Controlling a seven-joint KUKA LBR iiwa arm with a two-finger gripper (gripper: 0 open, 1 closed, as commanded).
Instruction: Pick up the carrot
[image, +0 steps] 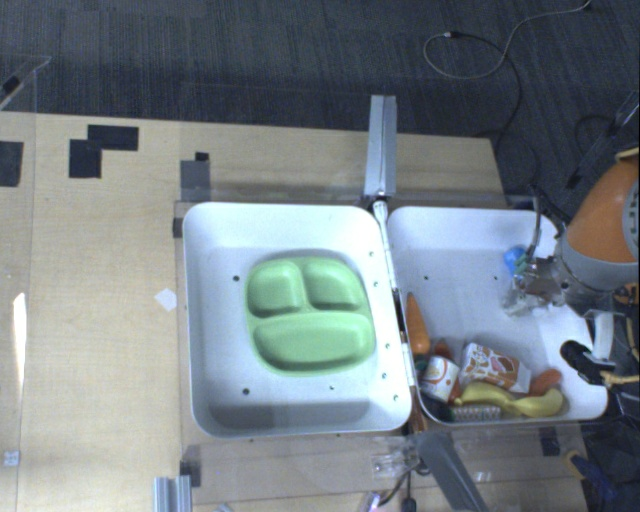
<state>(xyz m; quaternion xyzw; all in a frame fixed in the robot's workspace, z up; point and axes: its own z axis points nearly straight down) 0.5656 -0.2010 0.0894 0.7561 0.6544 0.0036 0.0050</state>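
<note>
Orange carrot lies against the right bin's left wall.

1. Two white bins sit side by side on a wooden bench; the left bin holds a green divided plate near its middle.
2. In the right bin, a carrot lies along the left wall.
3. A small can, a snack packet, a banana and a sausage crowd the front edge.
4. The gripper hangs over the right side, well apart from the carrot.
</note>
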